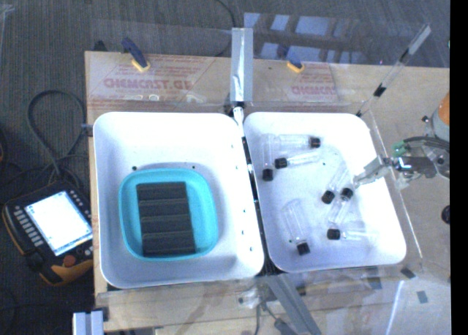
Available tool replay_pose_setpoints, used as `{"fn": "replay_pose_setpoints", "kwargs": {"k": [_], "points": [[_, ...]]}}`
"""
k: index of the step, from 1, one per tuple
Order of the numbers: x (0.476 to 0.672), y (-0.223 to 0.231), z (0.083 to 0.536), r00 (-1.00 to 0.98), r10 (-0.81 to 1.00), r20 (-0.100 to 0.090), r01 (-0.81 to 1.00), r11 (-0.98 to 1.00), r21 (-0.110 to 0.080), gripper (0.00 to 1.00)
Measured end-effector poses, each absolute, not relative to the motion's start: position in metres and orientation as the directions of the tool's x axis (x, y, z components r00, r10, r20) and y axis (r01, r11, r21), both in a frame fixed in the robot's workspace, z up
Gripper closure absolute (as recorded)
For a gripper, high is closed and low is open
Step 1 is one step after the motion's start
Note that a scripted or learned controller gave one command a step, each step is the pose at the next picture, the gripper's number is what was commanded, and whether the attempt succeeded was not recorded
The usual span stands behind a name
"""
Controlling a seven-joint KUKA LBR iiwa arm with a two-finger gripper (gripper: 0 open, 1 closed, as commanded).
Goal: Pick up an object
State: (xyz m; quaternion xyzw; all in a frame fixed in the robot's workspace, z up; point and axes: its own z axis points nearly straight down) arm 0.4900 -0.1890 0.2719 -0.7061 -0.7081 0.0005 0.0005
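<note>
Several clear plastic tubes with black caps lie scattered in the right white bin (380,257). One tube (296,141) lies near the back, another (295,225) near the front, and a third (348,233) at the front right. My gripper (367,174) reaches in over the bin's right rim, just right of a black cap (346,193). I see nothing held by it. The arm's wrist (423,159) sits outside the bin at the right edge of the view.
The left white bin (110,136) holds a teal tray (130,213) with a black ridged block (167,218) in it. A metal post (240,70) stands behind the joint between the bins. A tablet (53,222) lies on the floor at far left.
</note>
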Motion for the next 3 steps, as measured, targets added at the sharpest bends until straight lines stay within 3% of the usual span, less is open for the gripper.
{"fn": "replay_pose_setpoints", "kwargs": {"k": [1, 2, 3], "points": [[0.533, -0.210, 0.182, -0.100, 0.995, 0.000, 0.995, 0.100, -0.001, 0.00], [0.546, -0.216, 0.098, -0.118, 0.993, 0.005, 0.993, 0.118, 0.004, 0.00], [0.525, -0.213, 0.093, -0.126, 0.992, -0.004, 0.992, 0.126, 0.023, 0.00]]}}
